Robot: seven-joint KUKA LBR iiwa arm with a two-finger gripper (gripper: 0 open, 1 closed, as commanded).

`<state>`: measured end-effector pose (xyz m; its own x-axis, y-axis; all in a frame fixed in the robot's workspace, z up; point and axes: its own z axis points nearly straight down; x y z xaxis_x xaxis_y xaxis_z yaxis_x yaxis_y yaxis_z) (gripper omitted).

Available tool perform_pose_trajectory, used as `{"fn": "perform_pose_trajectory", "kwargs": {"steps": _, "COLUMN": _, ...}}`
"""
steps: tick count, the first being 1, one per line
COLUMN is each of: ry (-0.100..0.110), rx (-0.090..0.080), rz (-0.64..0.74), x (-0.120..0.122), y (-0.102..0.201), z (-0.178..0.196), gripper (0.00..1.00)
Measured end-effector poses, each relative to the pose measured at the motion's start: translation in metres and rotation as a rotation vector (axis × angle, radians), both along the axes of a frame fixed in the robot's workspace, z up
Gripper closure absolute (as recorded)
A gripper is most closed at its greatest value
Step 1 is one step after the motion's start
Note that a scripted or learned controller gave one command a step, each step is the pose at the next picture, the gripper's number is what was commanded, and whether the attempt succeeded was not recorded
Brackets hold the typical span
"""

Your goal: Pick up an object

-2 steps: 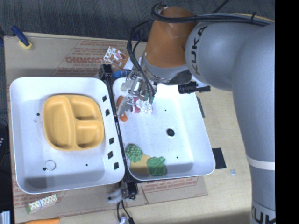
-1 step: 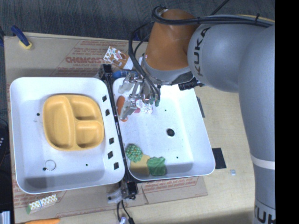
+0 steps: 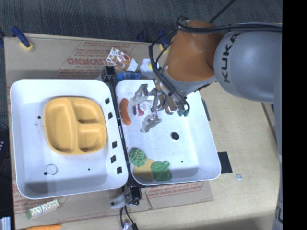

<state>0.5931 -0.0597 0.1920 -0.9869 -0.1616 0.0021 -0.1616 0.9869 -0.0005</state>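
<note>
Hotdog (image 3: 125,111) lies in our right bin (image 3: 201,152) beside the divider; our gripper (image 3: 146,110) hangs spread just right of it, gripping nothing.

Arm (image 3: 249,61): glossy grey casing, rounded, "KUKA" lettered in dark capitals on the shell. Orange band (image 3: 192,51) above the fingers, smooth and dome-shaped. Black cables (image 3: 156,56) loop beside the band; one more runs off behind it. Fingers (image 3: 152,122): bare silver metal, angular brackets, teal fitting just beside them.
</note>
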Motion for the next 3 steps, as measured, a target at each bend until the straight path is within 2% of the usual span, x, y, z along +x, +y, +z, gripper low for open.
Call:
{"fn": "perform_pose_trajectory", "kwargs": {"steps": 1, "ry": -0.003, "rx": 0.001, "rz": 0.198, "x": 0.027, "y": 0.013, "z": 0.0, "gripper": 0.0}}
{"fn": "perform_pose_trajectory", "kwargs": {"steps": 2, "ry": -0.004, "rx": 0.001, "rz": 0.487, "x": 0.037, "y": 0.03, "z": 0.0, "gripper": 0.0}}
{"fn": "perform_pose_trajectory", "kwargs": {"steps": 3, "ry": -0.004, "rx": 0.002, "rz": 0.963, "x": 0.064, "y": 0.054, "z": 0.0, "gripper": 0.0}}
